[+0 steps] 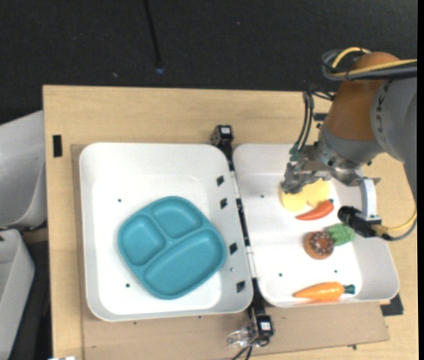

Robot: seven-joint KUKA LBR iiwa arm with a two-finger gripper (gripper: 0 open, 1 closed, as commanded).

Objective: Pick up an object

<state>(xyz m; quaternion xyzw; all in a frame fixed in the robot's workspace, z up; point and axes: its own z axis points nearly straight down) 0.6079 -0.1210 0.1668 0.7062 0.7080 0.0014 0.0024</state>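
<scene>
Four toy foods are lying in the right bin [272, 268]; I'm hovering my gripper [299, 180] over the yellow piece [309, 196], seemingly light, stiff plastic, best gripped across its narrow width.

No text, label, brand, number or sign can be read on anything here.

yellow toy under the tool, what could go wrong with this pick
The tool sits over the yellow toy, which touches the red pepper; a grasp could nudge or drag the pepper along. The toy also looks flat and low in the right bin, so a grip might slip off.
</scene>
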